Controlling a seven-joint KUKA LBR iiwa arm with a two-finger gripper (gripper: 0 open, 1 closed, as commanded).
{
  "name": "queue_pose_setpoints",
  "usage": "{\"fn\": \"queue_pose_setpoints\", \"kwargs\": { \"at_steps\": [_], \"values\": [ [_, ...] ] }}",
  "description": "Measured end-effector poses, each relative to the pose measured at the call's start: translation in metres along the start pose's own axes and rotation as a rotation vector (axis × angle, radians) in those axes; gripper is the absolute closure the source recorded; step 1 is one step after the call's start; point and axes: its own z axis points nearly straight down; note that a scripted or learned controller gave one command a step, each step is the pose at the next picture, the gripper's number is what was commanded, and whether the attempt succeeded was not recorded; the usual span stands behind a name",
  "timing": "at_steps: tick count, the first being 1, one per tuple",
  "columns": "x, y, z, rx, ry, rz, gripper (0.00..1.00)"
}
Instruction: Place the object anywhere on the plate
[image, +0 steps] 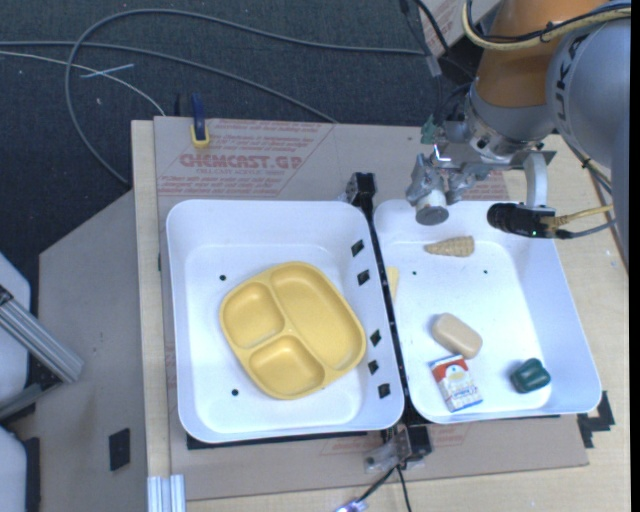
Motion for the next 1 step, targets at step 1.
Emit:
{"fn": "queue_pose_setpoints", "kwargs": {
  "at_steps": [1],
  "values": [
    [0.0566, -0.0012, 0.0144, 0.001, 0.000, 0.000, 1.00]
  ]
}}
